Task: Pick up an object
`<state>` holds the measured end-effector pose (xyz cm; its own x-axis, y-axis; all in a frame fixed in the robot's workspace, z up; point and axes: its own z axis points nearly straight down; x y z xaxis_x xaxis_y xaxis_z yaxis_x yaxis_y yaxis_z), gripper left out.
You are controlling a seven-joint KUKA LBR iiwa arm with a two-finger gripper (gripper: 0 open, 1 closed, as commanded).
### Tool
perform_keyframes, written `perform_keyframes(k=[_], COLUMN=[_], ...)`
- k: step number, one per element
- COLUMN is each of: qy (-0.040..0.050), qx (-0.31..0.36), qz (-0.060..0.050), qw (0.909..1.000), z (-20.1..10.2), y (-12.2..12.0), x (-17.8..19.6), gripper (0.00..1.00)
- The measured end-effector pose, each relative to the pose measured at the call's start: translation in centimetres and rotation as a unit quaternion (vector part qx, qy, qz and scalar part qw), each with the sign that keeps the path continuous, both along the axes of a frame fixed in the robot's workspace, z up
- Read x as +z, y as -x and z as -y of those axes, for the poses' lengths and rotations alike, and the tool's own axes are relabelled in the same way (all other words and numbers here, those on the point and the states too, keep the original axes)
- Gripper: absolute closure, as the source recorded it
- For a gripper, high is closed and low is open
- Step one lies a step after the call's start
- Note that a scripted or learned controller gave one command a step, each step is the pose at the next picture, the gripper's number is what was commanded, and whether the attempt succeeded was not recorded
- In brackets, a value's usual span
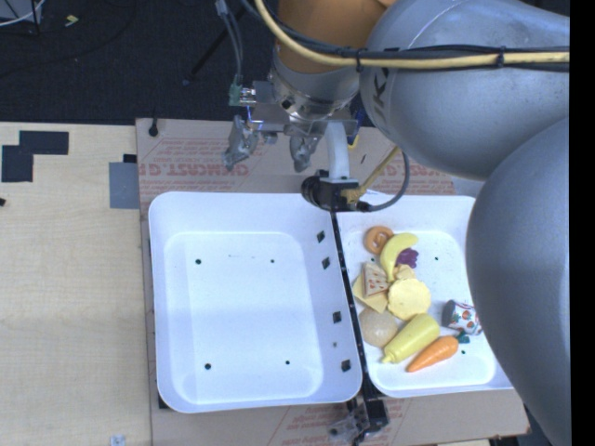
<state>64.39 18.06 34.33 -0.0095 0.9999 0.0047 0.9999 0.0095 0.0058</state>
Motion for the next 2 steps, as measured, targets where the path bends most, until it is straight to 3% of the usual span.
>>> perform_keyframes(k=[1,2], qy=[0.004,0.0003], qx=[-0.001,-0.002], qz=[-0.005,0.001], qw=[1.0,1.0], z=[0.5,-3.7], y=[0.1,0.0], x=[0.4,10.7], gripper=[1.0,1.0])
